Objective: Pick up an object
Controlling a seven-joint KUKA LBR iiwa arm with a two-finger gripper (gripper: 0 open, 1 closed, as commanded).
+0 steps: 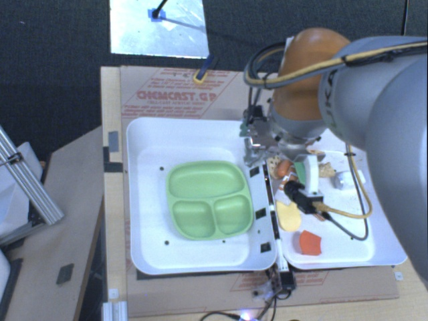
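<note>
My gripper (254, 146) hangs low over the divider between the two bins, at the upper left corner of the right bin (374, 246). The bulky grey arm and its orange band cover much of that bin. Just below the gripper lie a small orange piece (284, 168) and a green piece (301, 173). Nearer the front are a yellow piece (289, 217) and a red-orange block (309, 243). A beige item (327, 171) and a pale grey item (338, 178) rest to the right, partly under the arm. Nothing shows held in the gripper.
A green three-compartment plate (208, 199) lies in the middle of the left bin (147, 179). A black cable (334, 214) loops over the right bin's objects. Cardboard (174, 95) backs the bins, and a metal frame (27, 186) stands at the far left.
</note>
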